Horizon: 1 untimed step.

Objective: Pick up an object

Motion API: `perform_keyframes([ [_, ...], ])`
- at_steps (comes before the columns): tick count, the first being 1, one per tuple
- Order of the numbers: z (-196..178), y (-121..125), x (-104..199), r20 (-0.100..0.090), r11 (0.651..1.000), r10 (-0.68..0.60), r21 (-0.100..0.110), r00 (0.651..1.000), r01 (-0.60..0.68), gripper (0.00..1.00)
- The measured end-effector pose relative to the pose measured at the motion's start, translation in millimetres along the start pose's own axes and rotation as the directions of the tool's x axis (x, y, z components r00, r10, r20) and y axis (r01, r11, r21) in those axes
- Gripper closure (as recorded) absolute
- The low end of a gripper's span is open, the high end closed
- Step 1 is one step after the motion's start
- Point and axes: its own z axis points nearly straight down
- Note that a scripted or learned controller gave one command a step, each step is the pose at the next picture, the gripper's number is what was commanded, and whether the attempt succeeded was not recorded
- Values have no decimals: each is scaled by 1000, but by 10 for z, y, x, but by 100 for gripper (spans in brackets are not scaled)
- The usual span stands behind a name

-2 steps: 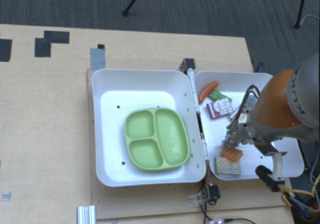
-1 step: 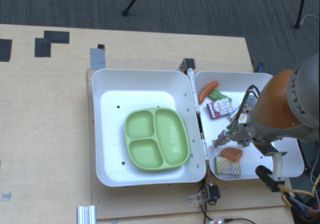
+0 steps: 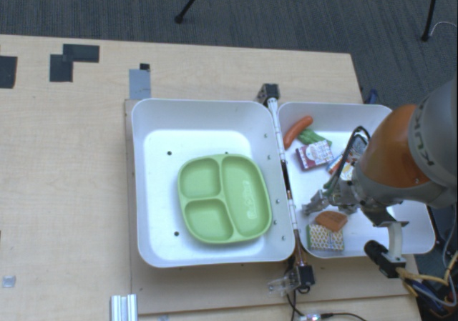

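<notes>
nearby, carrot (image 3: 298, 129), packet (image 3: 314, 154) and box (image 3: 325, 239) crowd the gripper (image 3: 318, 204).

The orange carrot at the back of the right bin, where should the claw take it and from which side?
Grip the carrot at its middle, from straight above, closing across its narrow width. It lies flat and slanted near the bin's far-left corner, with the divider wall close by, so side approaches look cramped.

arm (image 3: 422, 155) cut off at right, hiding right bin (image 3: 372, 109) partly
</notes>
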Motion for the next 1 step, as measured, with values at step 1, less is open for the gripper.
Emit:
perform_keyframes([
  [1, -113, 22, -1, 1, 1000, -3, -6, 1000, 3, 100],
])
